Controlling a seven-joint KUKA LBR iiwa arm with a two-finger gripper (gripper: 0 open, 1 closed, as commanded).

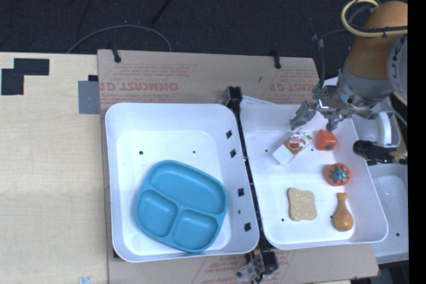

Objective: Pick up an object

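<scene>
Camera view, oblique from above. Arm (373,50) entered from the right w/ hand (318,116) over the right bin's (379,226) upper part; fingers spread apart, nothing betw. them. Just below hand: small white carton (293,145), lying tilted, and an orange-red block (325,140) beside it. Further down lay a tomato-like toy (338,173), a bread slice (302,204) and a drumstick (342,213). Left bin (123,130) held a blue divided plate (181,206). Both bins sat on the desk (46,163).

Dark carpet floor (200,3) with cables, pale wooden bench (46,176), cardboard sheet (200,76).
</scene>
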